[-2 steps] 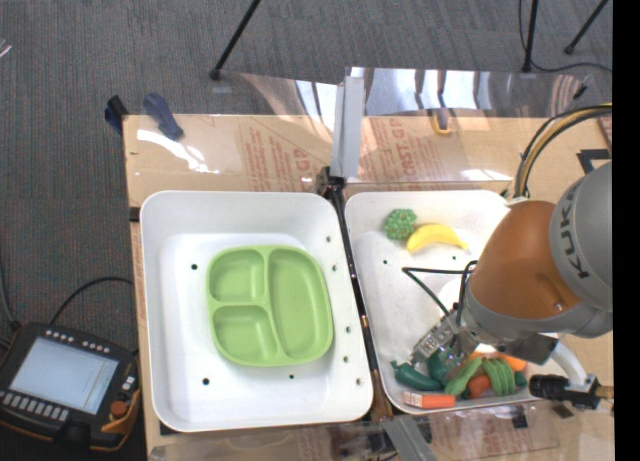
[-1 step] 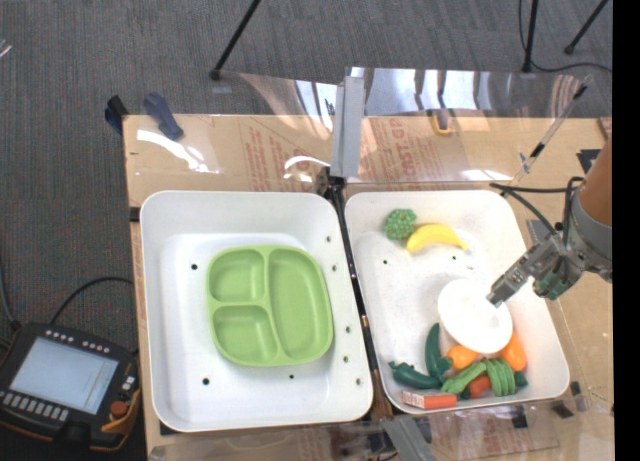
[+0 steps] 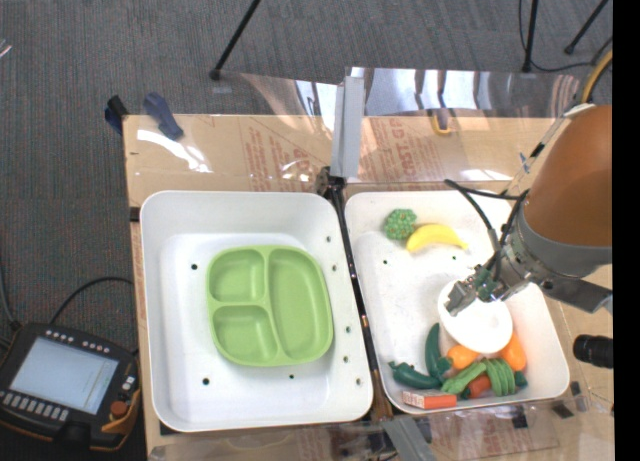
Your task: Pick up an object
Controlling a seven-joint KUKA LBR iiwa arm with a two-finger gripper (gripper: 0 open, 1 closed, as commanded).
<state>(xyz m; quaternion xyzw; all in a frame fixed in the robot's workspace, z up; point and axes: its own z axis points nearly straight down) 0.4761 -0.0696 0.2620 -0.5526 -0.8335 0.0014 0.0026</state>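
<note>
Hanging low over the right bin (image 3: 372,249), the claw (image 3: 470,294) sits at the upper left edge of a white round plate (image 3: 480,327) — whether it is spread or pressed together I cannot tell, since the wrist hides the tips. Nothing shows between them, so no grasp can be claimed yet.

The plate lies on top of a heap of toy food in the bin's near corner: an orange carrot (image 3: 462,356), green pods (image 3: 462,379), a dark green cucumber (image 3: 432,349) and a small red box (image 3: 432,401). Farther up the bin, well apart from the heap, a yellow banana (image 3: 437,238) lies just beside a green broccoli (image 3: 400,224).

For a clean pick, the plate's rim is probably a poor bet — thin, flat and tilted on the pile. The banana looks easier: it lies alone on bare floor with room on both sides.

The left bin (image 3: 170,229) holds a green divided tray (image 3: 268,305), and both bins stand on the table (image 3: 240,149).
</note>
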